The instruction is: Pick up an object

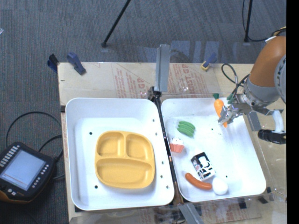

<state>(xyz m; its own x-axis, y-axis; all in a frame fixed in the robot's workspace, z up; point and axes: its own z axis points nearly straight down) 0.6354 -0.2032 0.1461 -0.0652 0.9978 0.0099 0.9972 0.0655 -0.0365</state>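
Evidently mid-approach: gripper [227,114] hanging low over the far right corner of the right bin [243,146], just beside a toy carrot [218,107] lying near the bin's back wall. Cannot tell how far the jaws stand apart — too small and tangled with cabling to read — and cannot tell whether anything sits between them; an orange fleck near the tips, perhaps the carrot's edge, perhaps not. Carrot judged the likely target, being nearest. Elsewhere in the same bin, well apart from the arm: a green pea pod [187,128], a small cupcake [176,145] by the left wall, a black-and-white carton [202,166], a sausage [198,181] and a white egg [219,187] touching or nearly so. Left bin [79,125] holding a yellow divided plate [124,159]. Next, probably — centre over the carrot, straddle its narrow width, close, then lift straight up clear of the wall.
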